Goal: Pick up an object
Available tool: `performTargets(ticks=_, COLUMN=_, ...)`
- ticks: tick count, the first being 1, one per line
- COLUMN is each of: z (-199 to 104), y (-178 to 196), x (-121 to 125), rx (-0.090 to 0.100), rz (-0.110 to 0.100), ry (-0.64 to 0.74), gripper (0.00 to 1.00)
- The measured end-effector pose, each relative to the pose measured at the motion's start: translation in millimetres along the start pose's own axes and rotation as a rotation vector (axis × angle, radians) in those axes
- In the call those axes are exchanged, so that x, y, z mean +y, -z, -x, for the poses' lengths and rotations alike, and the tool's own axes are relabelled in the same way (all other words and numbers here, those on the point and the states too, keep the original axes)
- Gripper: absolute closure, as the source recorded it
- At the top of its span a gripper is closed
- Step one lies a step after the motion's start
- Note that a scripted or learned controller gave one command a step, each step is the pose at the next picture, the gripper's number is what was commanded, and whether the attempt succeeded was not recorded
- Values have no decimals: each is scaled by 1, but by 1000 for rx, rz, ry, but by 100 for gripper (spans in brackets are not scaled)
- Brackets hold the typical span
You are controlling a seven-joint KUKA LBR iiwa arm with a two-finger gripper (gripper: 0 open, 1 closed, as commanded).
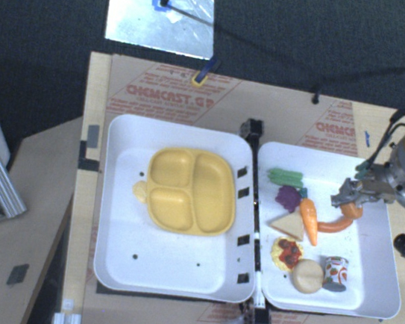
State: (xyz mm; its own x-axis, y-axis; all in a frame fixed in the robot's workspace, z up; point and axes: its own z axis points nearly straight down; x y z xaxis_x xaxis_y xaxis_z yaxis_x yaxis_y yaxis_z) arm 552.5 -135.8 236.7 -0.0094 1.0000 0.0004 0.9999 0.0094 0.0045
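While fingers (353, 197) hide its tip, orange sausage (334, 223), grip state unclear

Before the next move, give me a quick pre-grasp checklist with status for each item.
1. Claw over the right bin: ok.
2. Nearest target under claw is the orange sausage: ok.
3. Sausage clear of neighbours: not ok, it touches the carrot.
4. Object between the claw's grasping parts: cannot tell.
5. Yellow divided plate in the left bin, out of the arm's path: ok.
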Motion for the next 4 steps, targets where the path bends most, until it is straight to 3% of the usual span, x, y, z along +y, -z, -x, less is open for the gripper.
performTargets(ticks=2, z=-109, y=3, x=48, rx=1, rz=-1, ry=0, gripper=100)
performTargets(ticks=3, z=-143, y=-11, x=82, rx=1, rz=-2, ry=-1, gripper=100)
performTargets(ticks=4, z=-177, y=-7, x=89, rx=0, rz=-1, ry=-2, gripper=100)
